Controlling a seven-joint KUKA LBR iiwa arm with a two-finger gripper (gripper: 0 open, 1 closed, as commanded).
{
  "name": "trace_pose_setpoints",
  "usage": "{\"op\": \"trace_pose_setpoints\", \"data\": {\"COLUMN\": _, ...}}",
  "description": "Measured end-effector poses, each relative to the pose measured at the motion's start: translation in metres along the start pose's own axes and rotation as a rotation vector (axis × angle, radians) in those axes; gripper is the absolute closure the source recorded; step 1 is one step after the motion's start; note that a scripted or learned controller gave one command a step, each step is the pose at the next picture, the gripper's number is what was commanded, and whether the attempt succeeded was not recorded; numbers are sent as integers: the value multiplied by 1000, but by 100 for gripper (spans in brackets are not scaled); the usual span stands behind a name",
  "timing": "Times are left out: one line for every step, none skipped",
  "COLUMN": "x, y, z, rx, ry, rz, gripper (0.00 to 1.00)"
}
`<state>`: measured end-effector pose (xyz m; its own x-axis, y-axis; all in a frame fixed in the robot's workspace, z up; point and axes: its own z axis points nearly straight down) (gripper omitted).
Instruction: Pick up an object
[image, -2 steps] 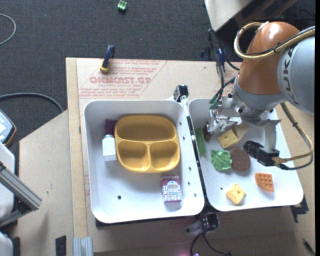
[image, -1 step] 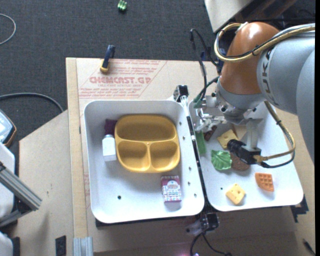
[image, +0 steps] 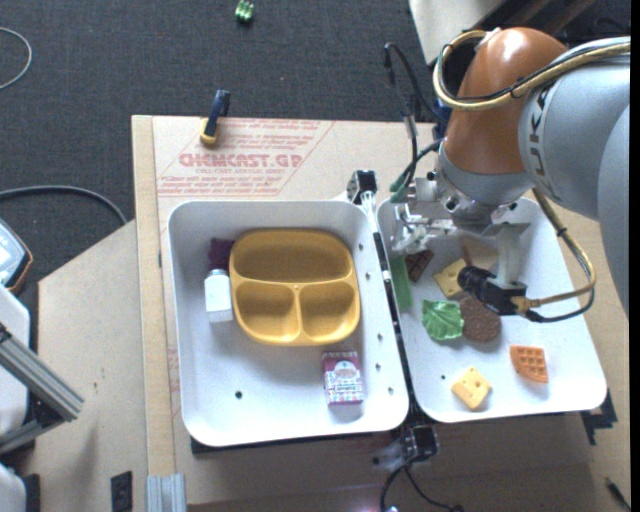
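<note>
Claw (image: 408, 238) sits low over the right bin (image: 575, 345), at its far-left corner, close to the wall it shares with the left bin (image: 200, 370). We can't tell whether it's released, clenched or grasping anything; the wrist blocks that from this angle.

Pick candidates we see, all in the right bin and on the camera side of the claw:
- dark brown piece (image: 418, 264): closest, just below the claw in view. We can't tell if they touch.
- green strip (image: 400, 283): just below and slightly left of the claw, lying along the bin's left wall.
- pale cheese wedge (image: 452, 278): near, below-right of the claw.
- green leaf (image: 441, 320): further below, touching the brown round patty (image: 481, 323) on its right.
- orange waffle (image: 529, 363): well apart, down-right of the claw.
- yellow cheese block (image: 471, 388): furthest below, near the bin's front edge.

Left of the claw, across the wall:
- yellow divided plate (image: 295, 285): near.
- white bottle (image: 218, 296): beyond the plate, against its rim.
- dark purple thing (image: 220, 250): just above the bottle.
- red box (image: 343, 378): down-left of the claw, just past the plate's lower edge.

Well up-left of the claw, off the bins:
- blue-and-yellow tool (image: 214, 118) on the printed board (image: 250, 160).
- small green thing (image: 244, 11) on the dark floor.
</note>
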<state>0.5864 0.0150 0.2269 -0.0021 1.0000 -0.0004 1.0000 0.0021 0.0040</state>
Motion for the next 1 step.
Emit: {"op": "trace_pose_setpoints", "data": {"x": 2, "y": -11, "z": -8, "rx": 6, "ry": 1, "rz": 1, "gripper": 100}}
